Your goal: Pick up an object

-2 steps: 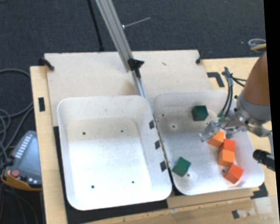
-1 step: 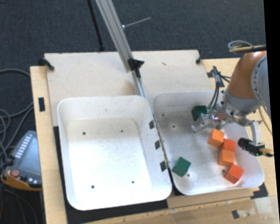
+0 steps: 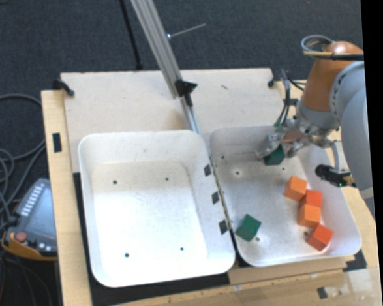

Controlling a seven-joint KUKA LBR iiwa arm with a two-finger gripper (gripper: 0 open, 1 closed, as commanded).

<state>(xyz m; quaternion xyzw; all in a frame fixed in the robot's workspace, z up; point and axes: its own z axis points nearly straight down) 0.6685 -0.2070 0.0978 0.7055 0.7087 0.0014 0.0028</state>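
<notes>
Two white bins on a pale wooden tabletop (image 3: pixel 129 98), a robot arm reaching into the right-hand one.

Nearest the camera, the tabletop's front edge sits over dark carpet, with cables and a handheld controller (image 3: pixel 31 219) at left. The left bin (image 3: pixel 149 207) is smooth, shallow plastic with rounded corners. The right bin (image 3: pixel 258 177) holds a dark green cube (image 3: pixel 248 227) near its front left and four orange blocks (image 3: pixel 309 209) clustered along its right side. Farther back, the grey arm with an orange band bends down from the right; its pincer (image 3: pixel 274 151) is closed around a small green block (image 3: pixel 275 155) over the bin's rear. A metal rail (image 3: pixel 161 50) slants behind.
</notes>
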